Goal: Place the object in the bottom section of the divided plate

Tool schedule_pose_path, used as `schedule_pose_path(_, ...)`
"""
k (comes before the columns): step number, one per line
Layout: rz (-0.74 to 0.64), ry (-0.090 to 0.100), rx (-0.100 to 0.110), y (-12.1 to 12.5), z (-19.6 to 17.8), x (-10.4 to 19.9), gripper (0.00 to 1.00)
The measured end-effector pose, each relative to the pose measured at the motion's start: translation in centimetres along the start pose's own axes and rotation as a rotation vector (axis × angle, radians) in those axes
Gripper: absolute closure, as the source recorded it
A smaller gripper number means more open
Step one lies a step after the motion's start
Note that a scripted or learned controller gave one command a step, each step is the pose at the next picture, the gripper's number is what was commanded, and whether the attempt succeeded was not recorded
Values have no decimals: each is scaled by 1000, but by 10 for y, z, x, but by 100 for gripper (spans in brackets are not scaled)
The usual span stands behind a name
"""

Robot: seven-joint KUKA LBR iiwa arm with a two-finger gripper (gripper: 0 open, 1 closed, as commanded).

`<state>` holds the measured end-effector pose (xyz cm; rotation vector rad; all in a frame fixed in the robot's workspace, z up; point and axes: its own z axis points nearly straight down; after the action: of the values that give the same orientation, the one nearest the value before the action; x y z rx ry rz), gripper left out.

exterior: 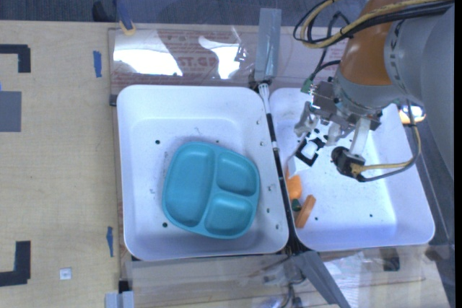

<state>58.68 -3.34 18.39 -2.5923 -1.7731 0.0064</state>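
A teal divided plate (209, 189) lies in the left white bin (144, 119), with one large section on its left and two smaller ones on its right; nothing lies on it. Two small orange pieces sit at the left wall of the right bin (404, 213): one (294, 186) near the divider and a longer carrot-like one (307, 208) just below it, next to a small green bit (296, 206). My gripper (309, 141) hovers over the upper left of the right bin, a little above the orange pieces. Its black fingers (311, 152) stand open with nothing between them.
A raised rim (273, 148) separates the two bins. The grey arm with its orange band (368, 47) and looping cables covers the upper right of the right bin. A clear plastic sheet (180, 54) lies behind the left bin.
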Motion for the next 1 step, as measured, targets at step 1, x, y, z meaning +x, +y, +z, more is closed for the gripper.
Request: schedule_pose_path(1,174,3,3,-45,-1,78,100)
